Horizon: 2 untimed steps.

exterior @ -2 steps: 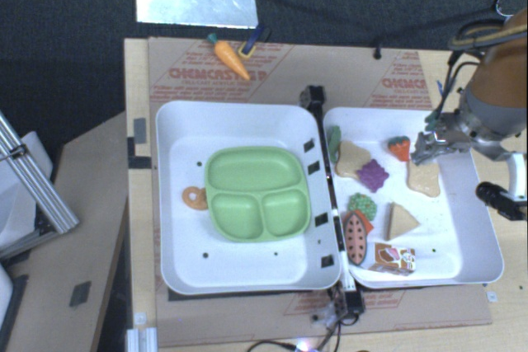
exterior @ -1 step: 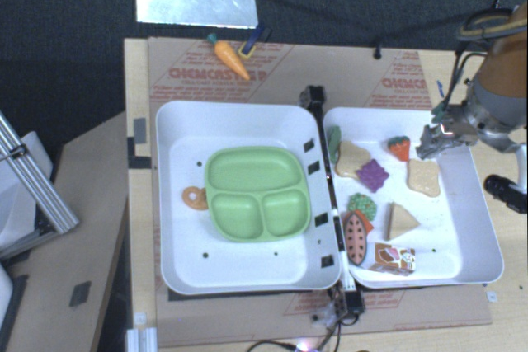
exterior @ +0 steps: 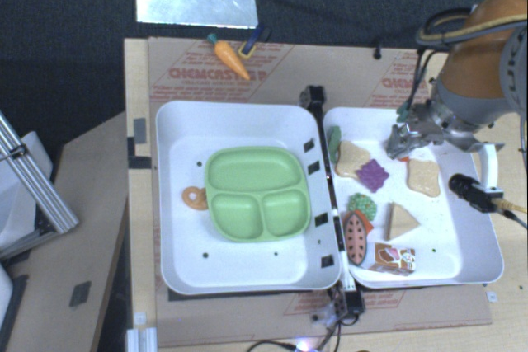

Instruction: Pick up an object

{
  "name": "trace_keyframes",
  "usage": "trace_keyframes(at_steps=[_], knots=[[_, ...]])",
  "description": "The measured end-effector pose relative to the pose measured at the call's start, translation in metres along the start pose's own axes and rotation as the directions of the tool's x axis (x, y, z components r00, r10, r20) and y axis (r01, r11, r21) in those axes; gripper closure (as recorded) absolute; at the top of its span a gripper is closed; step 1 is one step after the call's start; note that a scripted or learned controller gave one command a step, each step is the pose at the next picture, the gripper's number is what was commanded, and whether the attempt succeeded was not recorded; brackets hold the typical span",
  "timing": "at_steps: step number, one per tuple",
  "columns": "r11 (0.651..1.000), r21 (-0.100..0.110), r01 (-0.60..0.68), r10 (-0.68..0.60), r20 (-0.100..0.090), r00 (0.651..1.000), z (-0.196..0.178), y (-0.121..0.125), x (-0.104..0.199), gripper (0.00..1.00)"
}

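Observation:
My gripper (exterior: 399,144) hangs over the back of the right bin (exterior: 478,260), its tip near the bin floor between two tan bread slices. One slice (exterior: 355,158) lies to its left, the other (exterior: 424,176) to its right. A purple piece (exterior: 374,174) rests on the left slice, just in front of the gripper. Nearer the front lie a green broccoli (exterior: 361,204), a watermelon slice (exterior: 356,237), a triangular sandwich wedge (exterior: 401,221) and a small printed packet (exterior: 395,257). A green pickle (exterior: 334,143) lies by the bin's left wall.
The left bin (exterior: 177,144) holds a green divided plate (exterior: 255,191) and a small orange ring (exterior: 195,198) beside it. A toy carrot (exterior: 231,59) lies on the cardboard behind the bins. A black cylinder on the arm (exterior: 472,191) overhangs the right bin's right side.

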<state>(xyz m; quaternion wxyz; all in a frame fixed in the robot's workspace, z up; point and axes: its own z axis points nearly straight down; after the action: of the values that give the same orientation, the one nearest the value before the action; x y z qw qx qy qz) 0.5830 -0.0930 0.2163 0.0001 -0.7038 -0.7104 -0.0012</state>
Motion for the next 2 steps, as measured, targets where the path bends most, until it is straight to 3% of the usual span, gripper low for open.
trace_keyframes(at_steps=[2], knots=[[1.000,0.001,0.000,0.000,0.000,1.000,-0.001,0.010,0.105,1.00]])
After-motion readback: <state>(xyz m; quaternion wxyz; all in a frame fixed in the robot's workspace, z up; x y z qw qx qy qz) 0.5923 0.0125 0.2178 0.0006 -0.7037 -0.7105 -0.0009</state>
